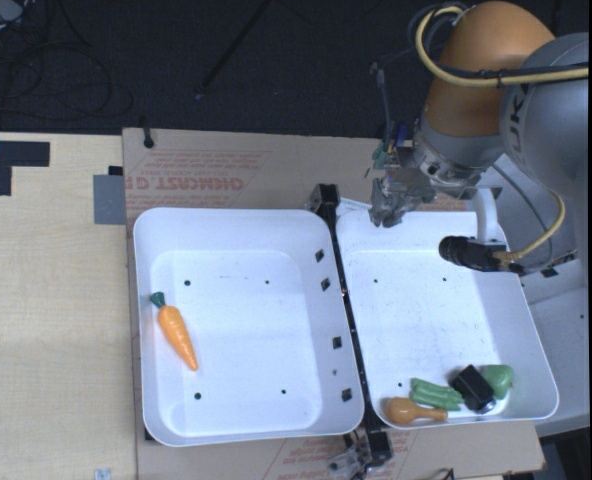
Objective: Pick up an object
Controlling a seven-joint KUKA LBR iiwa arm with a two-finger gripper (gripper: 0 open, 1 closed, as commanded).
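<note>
An orange toy carrot (177, 336) with a green top lies near the left wall of the left bin (236, 226). In the near right corner of the right bin (441, 308) several toys huddle together: a tan pear-shaped piece (413, 410), a green pod (436, 395), a black block (472, 387) and a green lump (498, 376). My gripper (387, 211) hangs above the far left corner of the right bin, pointing down. It is well away from all the toys, and nothing shows between its fingers.
A black divider strip (338, 298) runs between the two bins. Both bins rest on a cardboard sheet (226, 168) over a wooden bench (46, 318). Cables and a black cylinder (471, 253) trail from the arm over the right bin's far side.
</note>
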